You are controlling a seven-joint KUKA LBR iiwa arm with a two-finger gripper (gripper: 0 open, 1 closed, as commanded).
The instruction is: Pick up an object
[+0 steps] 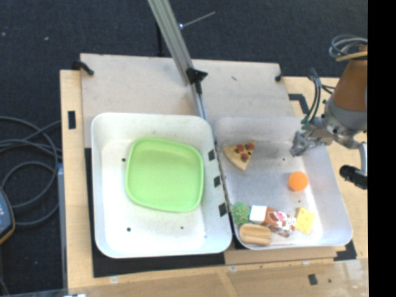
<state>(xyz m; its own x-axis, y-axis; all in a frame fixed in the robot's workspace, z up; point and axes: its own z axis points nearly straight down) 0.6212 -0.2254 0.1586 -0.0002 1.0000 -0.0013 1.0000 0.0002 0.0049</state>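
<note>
The right bin (266,129) holds a pizza slice (239,154) near its upper left and an orange ball (298,180) toward its right side. Along the bin's front edge lie a green broccoli piece (240,213), a white block (257,214), a red-and-white item (279,221), a yellow cheese wedge (304,220) and a bread roll (255,234). My gripper (301,143) hangs over the bin's upper right corner, above and slightly right of the orange ball, with nothing seen in it. The arm's orange band (352,85) sits at the right edge.
The left bin (111,166) carries a green square plate (165,174). A slanted metal pole (173,36) runs from the top down to the gap between the bins. Black cables (28,147) lie off the bench at left.
</note>
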